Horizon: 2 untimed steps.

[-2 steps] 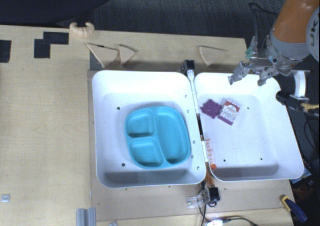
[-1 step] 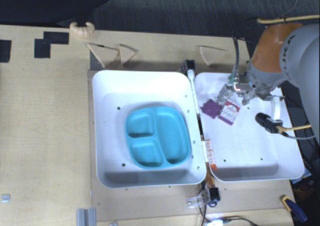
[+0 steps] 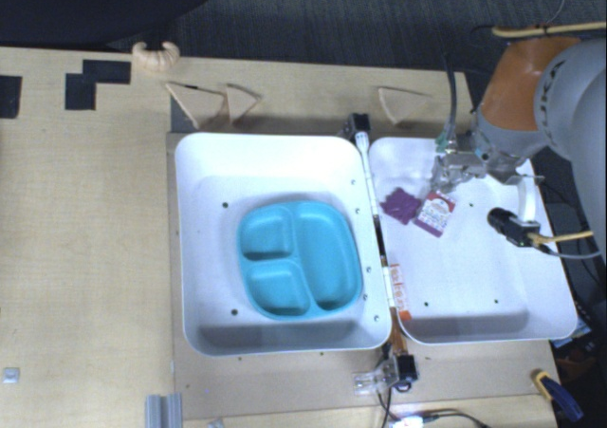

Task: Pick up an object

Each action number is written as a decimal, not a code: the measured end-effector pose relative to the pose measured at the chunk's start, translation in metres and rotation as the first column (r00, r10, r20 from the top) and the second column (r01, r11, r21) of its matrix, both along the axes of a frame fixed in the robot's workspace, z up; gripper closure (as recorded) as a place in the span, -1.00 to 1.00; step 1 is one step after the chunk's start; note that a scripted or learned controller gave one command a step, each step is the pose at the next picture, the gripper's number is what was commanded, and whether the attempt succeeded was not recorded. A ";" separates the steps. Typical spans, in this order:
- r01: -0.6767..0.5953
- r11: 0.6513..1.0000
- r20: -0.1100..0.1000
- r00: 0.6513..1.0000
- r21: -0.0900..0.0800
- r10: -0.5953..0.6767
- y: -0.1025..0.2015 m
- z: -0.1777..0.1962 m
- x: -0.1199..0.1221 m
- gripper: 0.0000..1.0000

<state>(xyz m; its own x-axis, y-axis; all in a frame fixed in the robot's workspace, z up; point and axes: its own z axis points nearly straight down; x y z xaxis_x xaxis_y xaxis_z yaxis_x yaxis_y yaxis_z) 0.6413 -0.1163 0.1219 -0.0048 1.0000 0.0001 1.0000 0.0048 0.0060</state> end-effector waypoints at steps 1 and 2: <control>-0.001 1.000 -0.002 1.000 0.000 0.001 0.001 -0.017 0.028 1.00; -0.002 1.000 -0.002 1.000 0.000 0.002 0.001 -0.017 0.028 -1.00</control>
